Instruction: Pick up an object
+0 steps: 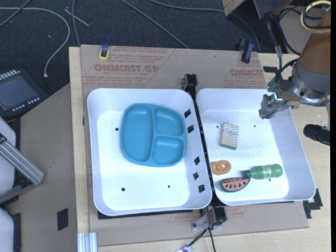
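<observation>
The right bin (294,140) holds a small patterned packet (229,135), an orange pretzel-shaped ring (221,167), a watermelon slice (234,184) and a green bottle (264,171) lying on its side. My gripper (270,108) hangs over the bin's far right corner, well apart from all of them, with the packet nearest, down and to its left. Nothing shows between its fingers.
In the left bin (105,156) lies a blue divided plate (153,134). Black clips line the ridge between the two bins. Blue clamps (105,48) hold the cardboard sheet at the bench's back edge. Cables trail behind the bench.
</observation>
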